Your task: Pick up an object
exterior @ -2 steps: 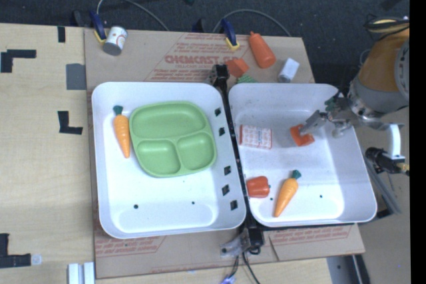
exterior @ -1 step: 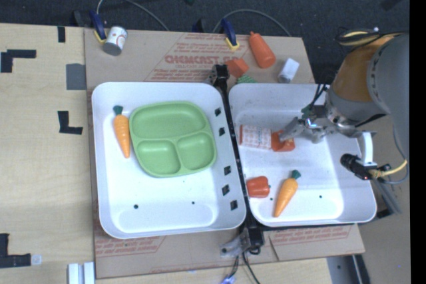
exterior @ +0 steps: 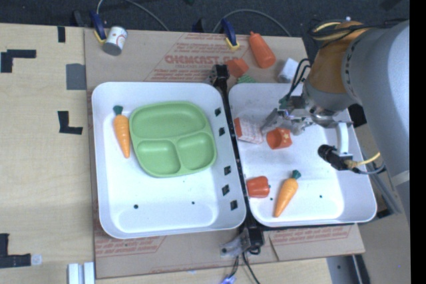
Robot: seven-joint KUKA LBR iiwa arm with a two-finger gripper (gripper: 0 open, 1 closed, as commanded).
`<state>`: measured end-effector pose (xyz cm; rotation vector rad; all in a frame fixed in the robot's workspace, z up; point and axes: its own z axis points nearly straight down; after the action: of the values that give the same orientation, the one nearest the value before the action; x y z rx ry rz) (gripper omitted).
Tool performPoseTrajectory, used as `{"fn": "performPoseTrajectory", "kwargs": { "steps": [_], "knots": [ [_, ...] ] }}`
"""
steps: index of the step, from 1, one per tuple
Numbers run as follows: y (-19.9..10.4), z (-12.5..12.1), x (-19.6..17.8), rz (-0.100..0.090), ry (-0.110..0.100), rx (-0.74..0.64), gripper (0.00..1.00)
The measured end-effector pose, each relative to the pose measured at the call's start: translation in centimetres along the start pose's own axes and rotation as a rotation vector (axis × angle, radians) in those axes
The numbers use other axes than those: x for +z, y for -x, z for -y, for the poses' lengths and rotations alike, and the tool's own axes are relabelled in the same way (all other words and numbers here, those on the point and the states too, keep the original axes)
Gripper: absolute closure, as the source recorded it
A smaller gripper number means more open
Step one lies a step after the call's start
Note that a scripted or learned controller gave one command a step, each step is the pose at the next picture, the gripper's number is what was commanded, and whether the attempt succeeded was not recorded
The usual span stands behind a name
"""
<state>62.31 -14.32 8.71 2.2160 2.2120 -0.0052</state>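
The right bin (exterior: 333, 209) holds a red-orange block (exterior: 279, 138), a smaller red piece (exterior: 257, 186), an orange toy carrot (exterior: 286, 194) and a pale pink packet (exterior: 248, 131) by its left wall. My gripper (exterior: 285, 122) hangs low over the bin's upper middle, right above the red-orange block, its metal fingers (exterior: 271, 120) spread to either side. Nothing sits between them. In the left bin (exterior: 110, 209) lie a green divided plate (exterior: 174, 138) and a second carrot (exterior: 121, 131) beside it.
Behind the bins on the cardboard are an orange toy (exterior: 261, 50), a small red piece (exterior: 237, 67), a white cube (exterior: 289, 69) and a small can (exterior: 115, 39). Blue clips (exterior: 230, 33) and cables run along the back edge. The arm's grey body fills the right side.
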Motion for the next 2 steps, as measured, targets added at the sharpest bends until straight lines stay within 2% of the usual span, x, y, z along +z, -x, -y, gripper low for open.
{"fn": "performPoseTrajectory", "kwargs": {
  "steps": [1, 2],
  "knots": [
    [-0.92, 0.16, -0.18, 0.017, 0.005, 0.008, 0.0],
    [-0.26, -0.3, -0.04, 0.004, 0.0, 0.002, 0.0]
  ]
}}
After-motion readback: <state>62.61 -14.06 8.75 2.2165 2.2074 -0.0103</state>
